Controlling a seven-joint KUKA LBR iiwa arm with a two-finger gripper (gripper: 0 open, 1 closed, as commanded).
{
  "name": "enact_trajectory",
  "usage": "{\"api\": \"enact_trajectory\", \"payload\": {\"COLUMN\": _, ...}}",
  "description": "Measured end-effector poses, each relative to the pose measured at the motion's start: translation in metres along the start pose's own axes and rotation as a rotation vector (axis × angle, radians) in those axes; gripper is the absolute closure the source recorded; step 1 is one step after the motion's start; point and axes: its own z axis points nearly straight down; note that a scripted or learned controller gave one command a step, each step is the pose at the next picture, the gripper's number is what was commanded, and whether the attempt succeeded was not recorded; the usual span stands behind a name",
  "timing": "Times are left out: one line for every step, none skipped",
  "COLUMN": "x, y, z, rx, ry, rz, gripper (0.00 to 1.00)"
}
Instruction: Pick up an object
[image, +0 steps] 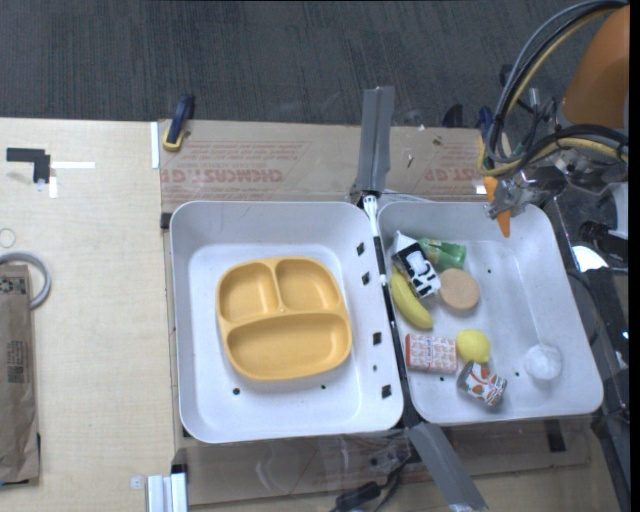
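The right bin (560, 300) holds several objects: a banana (410, 300), a black-and-white carton (415, 268), a green bottle (443, 251), a tan round disc (460, 291), a lemon (474, 346), a red-and-white packet (431, 352), a small can (482, 384) and a pale round lid (543, 362). My gripper (507, 198) hangs above the bin's far right corner, apart from all of these. A small orange piece (503, 220) shows just beneath it; I cannot tell whether it is held.
A yellow divided plate (285, 318) lies in the left bin (190, 300). Cables (530, 90) loop above the arm at the upper right. A cardboard sheet (260, 160) lies behind the bins, and a brown bag (15, 370) sits at the far left.
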Motion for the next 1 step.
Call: {"api": "enact_trajectory", "payload": {"x": -0.0094, "y": 0.0009, "z": -0.0454, "rx": 0.001, "ry": 0.0, "rz": -0.02, "gripper": 1.0}}
